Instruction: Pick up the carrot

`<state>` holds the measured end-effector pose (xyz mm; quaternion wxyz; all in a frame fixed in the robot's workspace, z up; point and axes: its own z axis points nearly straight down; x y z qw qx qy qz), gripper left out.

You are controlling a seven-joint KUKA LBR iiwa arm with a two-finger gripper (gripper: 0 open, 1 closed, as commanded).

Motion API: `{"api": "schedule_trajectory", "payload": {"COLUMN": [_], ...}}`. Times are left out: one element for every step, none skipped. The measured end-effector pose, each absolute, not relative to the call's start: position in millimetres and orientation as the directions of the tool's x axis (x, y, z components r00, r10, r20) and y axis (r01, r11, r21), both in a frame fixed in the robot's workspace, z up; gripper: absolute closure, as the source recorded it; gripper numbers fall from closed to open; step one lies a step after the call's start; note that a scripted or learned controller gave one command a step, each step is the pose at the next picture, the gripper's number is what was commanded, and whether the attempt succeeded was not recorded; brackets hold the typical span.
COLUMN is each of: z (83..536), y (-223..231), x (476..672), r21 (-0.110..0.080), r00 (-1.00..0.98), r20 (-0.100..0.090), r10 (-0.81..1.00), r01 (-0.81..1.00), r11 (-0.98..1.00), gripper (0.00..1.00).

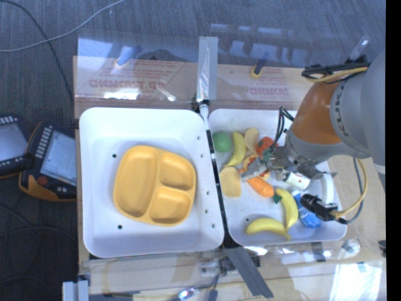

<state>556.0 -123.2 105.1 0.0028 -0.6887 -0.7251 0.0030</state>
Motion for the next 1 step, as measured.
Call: {"api": "schedule_trajectory", "payload": {"z": [110.1], "y": [-121.9], "x": [555.5], "r21": [-0.015], "r00": [-0.052], "r20": [0.006], "r10": [0.999], "r01": [0.999], "r11": [0.052], "gripper": [1.00]}}
